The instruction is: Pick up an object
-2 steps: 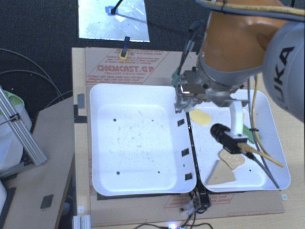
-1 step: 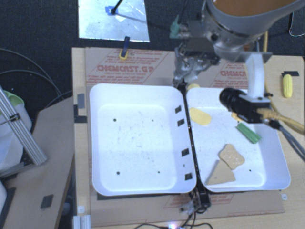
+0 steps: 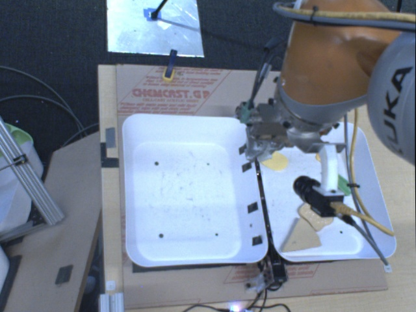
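My gripper [image 3: 259,147] hangs low over the right bin's [image 3: 374,168] near-left part, close to the ridge between the two bins. A pale yellow piece [image 3: 279,162] lies just right of it, partly under the wrist. Further toward the front lie a tan biscuit-like piece [image 3: 314,218] and a tan wedge [image 3: 303,237]. A bit of green [image 3: 344,187] peeks out near the right side. The big orange and grey arm hides the bin's back part. I see nothing held.
The left bin [image 3: 182,187] is white with a few dark specks on its floor. Both bins rest on a cardboard sheet [image 3: 175,90]. A shiny metal plate [image 3: 155,17] lies behind it, and a metal frame [image 3: 26,174] stands at far left.
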`<state>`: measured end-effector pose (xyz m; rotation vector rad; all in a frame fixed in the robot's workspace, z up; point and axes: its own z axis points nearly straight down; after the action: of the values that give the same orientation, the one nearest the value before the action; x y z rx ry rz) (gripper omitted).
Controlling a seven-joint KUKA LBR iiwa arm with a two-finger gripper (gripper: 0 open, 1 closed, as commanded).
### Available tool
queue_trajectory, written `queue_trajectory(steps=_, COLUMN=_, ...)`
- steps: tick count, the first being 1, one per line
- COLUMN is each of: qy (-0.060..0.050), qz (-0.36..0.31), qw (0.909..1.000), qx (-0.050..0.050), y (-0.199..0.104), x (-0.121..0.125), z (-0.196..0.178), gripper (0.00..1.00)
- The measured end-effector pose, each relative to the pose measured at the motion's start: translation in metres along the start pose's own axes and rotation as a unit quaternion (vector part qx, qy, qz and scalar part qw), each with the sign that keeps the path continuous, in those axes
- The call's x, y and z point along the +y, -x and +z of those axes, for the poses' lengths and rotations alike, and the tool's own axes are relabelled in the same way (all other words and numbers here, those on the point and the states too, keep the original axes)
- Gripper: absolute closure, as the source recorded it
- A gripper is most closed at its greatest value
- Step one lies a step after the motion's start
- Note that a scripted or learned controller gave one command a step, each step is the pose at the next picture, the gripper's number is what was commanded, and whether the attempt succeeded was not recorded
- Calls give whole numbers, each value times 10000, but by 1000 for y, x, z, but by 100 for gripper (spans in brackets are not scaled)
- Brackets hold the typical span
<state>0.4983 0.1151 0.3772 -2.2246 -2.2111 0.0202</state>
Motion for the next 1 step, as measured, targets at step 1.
queue_trajectory(steps=1, qy=90, qz=-64, qw=9999, qx=34, y=-4, x=1, z=-20, gripper=100)
